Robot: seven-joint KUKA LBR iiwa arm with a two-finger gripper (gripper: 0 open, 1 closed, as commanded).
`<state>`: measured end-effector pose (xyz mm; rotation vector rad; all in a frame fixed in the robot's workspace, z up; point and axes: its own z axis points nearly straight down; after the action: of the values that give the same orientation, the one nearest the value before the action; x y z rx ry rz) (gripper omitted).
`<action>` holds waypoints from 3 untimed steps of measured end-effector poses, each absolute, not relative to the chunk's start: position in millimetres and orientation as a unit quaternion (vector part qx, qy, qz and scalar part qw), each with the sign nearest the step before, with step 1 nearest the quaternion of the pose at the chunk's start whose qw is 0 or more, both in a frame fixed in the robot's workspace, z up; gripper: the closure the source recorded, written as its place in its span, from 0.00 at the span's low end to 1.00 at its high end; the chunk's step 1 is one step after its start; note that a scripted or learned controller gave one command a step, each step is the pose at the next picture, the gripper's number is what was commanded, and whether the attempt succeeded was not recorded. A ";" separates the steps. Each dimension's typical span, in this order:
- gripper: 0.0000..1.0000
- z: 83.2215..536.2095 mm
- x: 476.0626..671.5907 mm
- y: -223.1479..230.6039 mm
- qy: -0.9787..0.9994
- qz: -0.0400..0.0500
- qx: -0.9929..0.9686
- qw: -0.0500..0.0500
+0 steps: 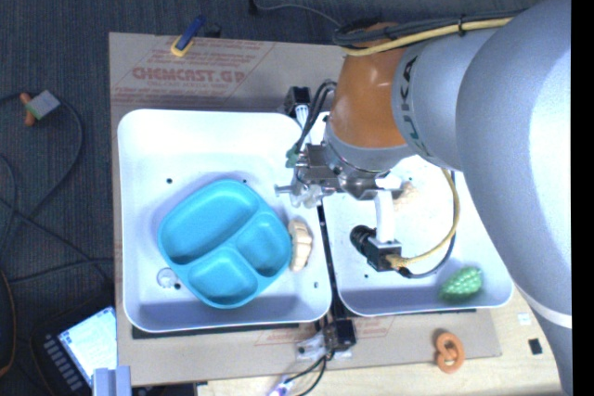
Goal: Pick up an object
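A blue divided plate [223,241] lies in the left bin [148,144]. Beside the plate's right edge rests a pale cream curved piece [302,243]. A green bumpy object [461,283] sits in the front right corner of the right bin [418,301]. A small white and pink item [405,190] peeks out from under the arm in that bin. My gripper [304,184] hangs low over the wall between the two bins, just above and behind the cream piece. The wrist hides what is beneath it.
The grey arm with its orange band [371,102] covers most of the right bin. A small clear item [167,276] lies at the left bin's front left. On the bench are an orange ring [450,350] in front and a blue and yellow tool [187,34] at the back.
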<state>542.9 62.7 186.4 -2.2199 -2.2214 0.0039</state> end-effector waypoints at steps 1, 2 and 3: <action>1.00 184.1 654.5 43.2 -0.707 0.001 -0.707 -0.001; 1.00 212.8 668.5 77.8 -0.708 0.000 -0.706 -0.001; 1.00 217.9 668.1 145.4 -0.708 0.000 -0.706 0.000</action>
<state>668.1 145.4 217.9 -2.2190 -2.2240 0.0010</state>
